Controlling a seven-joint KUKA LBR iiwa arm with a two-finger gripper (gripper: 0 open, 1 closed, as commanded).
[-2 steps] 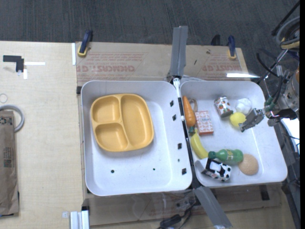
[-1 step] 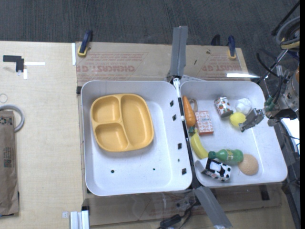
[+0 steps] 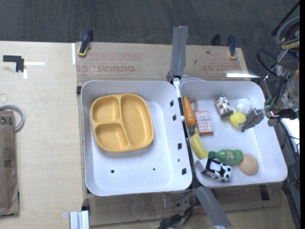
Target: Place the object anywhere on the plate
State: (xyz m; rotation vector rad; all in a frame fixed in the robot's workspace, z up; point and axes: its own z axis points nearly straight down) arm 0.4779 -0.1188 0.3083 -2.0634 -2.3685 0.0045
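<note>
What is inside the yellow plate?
Nothing lies in the yellow plate: its three compartments are bare. The toys, like the carrot and banana, sit in the other bin. No part of the plate is covered.

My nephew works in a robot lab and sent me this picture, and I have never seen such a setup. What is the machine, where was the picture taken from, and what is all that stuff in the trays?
One camera fixed above a bench looks down at a slant on two shallow white bins. The left bin holds a yellow plate with three compartments. The right bin holds toy groceries: a carrot, a banana, a small red box, a lemon, a small can, a green bottle, a tan round piece and a black and white toy. The robot arm reaches in from the right. Its pincer hangs just beside the lemon. I see nothing clearly held between its tips. The job is to put an object on the plate, which has nothing on it yet.
</note>
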